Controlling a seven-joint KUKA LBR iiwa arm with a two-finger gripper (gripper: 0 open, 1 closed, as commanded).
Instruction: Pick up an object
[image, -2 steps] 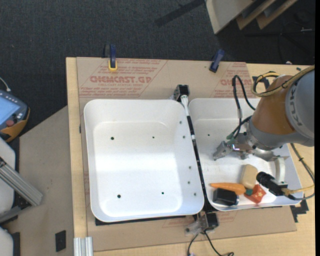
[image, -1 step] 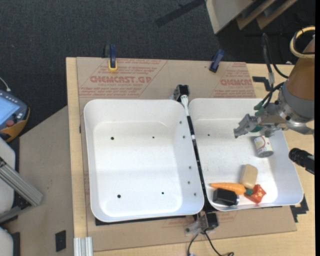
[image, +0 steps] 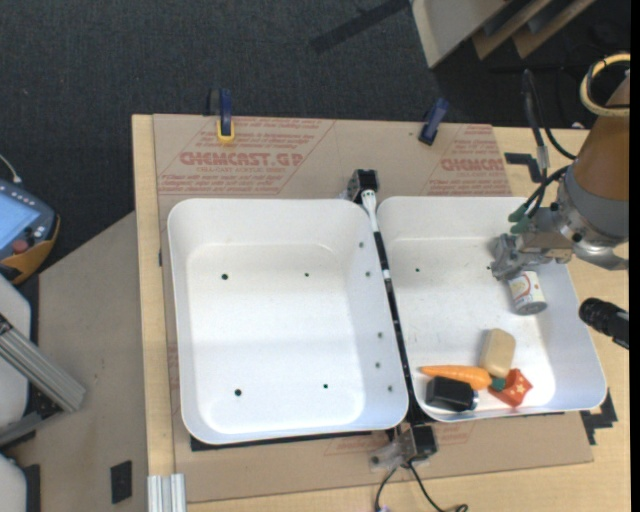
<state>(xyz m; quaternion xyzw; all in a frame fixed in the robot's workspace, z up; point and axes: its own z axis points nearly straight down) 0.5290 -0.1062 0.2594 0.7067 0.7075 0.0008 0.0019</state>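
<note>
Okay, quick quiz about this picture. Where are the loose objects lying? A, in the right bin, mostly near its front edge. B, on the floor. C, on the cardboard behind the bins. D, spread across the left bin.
A: the orange carrot, black item, tan block, red piece and small can all lie in the right bin.

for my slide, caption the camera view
Gripper over the right bin, above a small can; carrot nearby.
</note>
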